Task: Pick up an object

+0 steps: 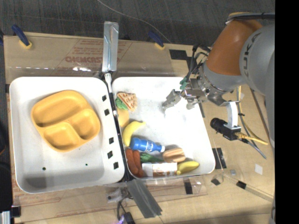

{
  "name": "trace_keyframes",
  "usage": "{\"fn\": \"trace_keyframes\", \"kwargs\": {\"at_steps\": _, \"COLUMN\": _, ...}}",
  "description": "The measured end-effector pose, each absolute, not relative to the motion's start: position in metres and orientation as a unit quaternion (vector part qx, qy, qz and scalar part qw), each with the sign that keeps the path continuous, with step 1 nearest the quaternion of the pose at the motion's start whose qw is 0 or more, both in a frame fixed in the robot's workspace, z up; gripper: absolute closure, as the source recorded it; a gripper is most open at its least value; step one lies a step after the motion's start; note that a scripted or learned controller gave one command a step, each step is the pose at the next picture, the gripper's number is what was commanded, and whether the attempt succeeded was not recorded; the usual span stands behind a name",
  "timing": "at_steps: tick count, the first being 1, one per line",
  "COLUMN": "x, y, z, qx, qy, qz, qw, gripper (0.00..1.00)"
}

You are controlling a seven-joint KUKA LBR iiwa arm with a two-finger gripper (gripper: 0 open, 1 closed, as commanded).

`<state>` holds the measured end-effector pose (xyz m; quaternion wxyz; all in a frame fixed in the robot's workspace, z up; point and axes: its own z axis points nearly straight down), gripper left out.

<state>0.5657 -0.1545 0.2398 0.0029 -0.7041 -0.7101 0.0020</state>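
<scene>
The table [56, 48] carries 2 white bins. The left bin [28, 171] holds 1 yellow divided tray [65, 119]. The right bin [196, 134] holds 2 bananas, 1 [130, 129] near the divider and 1 [188, 167] at the front edge, plus 1 blue bottle [146, 146], 1 hot dog [173, 154], 1 sandwich [126, 100] and a red sausage-like piece [134, 163]. The pincer [180, 99] hangs over the right bin's bare rear floor, fingers parted, gripping nothing.
</scene>
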Motion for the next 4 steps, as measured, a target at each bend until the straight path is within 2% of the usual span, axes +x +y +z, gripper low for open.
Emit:
{"fn": "trace_keyframes", "kwargs": {"at_steps": 1, "x": 0.502, "y": -0.18, "z": 0.132, "qx": -0.673, "qy": -0.74, "qz": 0.0026, "qw": 0.004, "gripper": 0.0}}
{"fn": "trace_keyframes", "kwargs": {"at_steps": 2, "x": 0.577, "y": -0.154, "z": 0.09, "qx": -0.508, "qy": -0.862, "qz": 0.0002, "qw": 0.0, "gripper": 0.0}}
{"fn": "trace_keyframes", "kwargs": {"at_steps": 3, "x": 0.548, "y": -0.106, "z": 0.096, "qx": -0.49, "qy": -0.872, "qz": 0.0013, "qw": 0.0, "gripper": 0.0}}
{"fn": "trace_keyframes", "kwargs": {"at_steps": 4, "x": 0.526, "y": -0.104, "z": 0.091, "qx": -0.646, "qy": -0.763, "qz": 0.0015, "qw": 0.002, "gripper": 0.0}}
